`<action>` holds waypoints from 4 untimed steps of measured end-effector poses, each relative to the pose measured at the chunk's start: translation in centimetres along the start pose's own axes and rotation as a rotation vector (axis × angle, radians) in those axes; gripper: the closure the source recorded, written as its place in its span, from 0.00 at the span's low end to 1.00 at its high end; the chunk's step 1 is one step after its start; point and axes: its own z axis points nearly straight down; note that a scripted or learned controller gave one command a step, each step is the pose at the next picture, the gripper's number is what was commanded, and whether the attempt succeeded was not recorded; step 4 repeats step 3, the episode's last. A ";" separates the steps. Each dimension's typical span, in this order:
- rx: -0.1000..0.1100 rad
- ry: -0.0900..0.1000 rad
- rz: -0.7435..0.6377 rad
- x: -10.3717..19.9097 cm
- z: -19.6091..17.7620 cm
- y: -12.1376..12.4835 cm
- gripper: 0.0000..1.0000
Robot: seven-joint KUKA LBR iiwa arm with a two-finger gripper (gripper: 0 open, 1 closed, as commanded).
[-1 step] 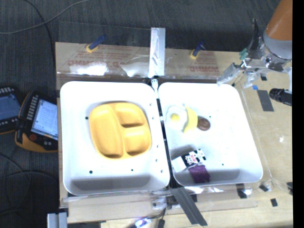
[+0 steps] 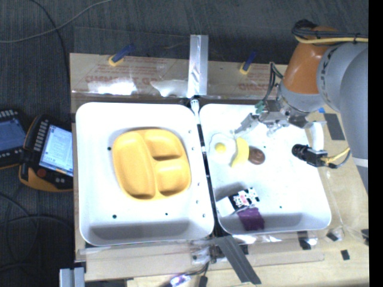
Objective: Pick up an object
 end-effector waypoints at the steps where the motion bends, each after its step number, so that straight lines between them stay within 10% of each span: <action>1: -0.016 -0.006 -0.143 0.7 4.9 -0.7 0.00; 2: -0.019 -0.002 -0.143 1.0 4.0 -0.6 1.00; 3: -0.003 -0.001 -0.105 7.1 -8.6 1.9 1.00; 4: -0.003 -0.001 -0.105 7.1 -8.6 1.9 1.00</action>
